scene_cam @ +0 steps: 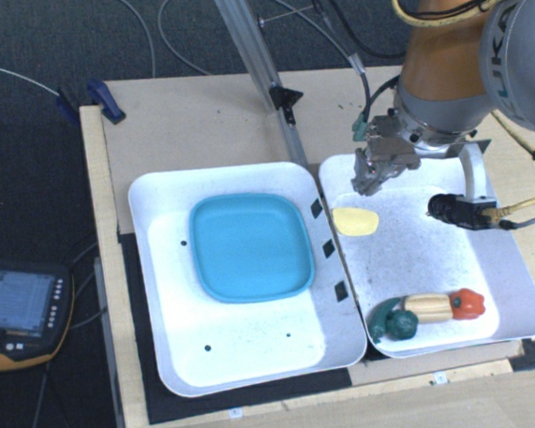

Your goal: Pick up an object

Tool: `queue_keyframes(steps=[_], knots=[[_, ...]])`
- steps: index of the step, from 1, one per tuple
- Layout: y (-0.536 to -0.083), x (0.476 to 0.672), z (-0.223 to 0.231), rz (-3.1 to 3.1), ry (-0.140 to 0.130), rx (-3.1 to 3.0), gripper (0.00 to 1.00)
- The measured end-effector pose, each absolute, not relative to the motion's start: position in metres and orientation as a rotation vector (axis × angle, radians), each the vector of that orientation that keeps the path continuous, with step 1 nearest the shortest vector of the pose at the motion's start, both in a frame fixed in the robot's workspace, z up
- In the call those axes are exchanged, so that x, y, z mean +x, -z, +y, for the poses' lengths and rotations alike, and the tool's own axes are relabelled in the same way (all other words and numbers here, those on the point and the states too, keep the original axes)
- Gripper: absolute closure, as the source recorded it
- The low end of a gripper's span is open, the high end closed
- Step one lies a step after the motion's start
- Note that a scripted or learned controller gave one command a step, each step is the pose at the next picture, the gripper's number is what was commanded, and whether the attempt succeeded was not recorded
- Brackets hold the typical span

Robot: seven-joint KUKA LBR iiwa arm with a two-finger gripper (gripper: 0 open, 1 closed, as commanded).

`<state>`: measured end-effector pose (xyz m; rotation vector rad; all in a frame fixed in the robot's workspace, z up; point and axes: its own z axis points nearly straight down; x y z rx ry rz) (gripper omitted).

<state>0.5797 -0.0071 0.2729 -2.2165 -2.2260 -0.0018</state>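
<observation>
Yellow object (pixel 355 221) near left wall of right bin (pixel 508 270), toward far end. Gripper (pixel 370 181) just above and beyond it, not touching, finger opening cannot tell. Green, tan, red toys (pixel 426 311) along near edge. Blue plate (pixel 251 246) in left bin (pixel 160 266).

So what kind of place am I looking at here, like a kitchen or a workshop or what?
Most likely a robotics lab test bench. A grey and orange arm reaches over two white bins, loose cables trail across the dark floor, and a handheld control pendant lies beside the bench.
</observation>
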Motion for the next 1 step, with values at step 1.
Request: queue_keyframes(steps=[1], knots=[[-0.2569,0.5948,0.0321,-2.223,0.000,-2.218,1.00]])
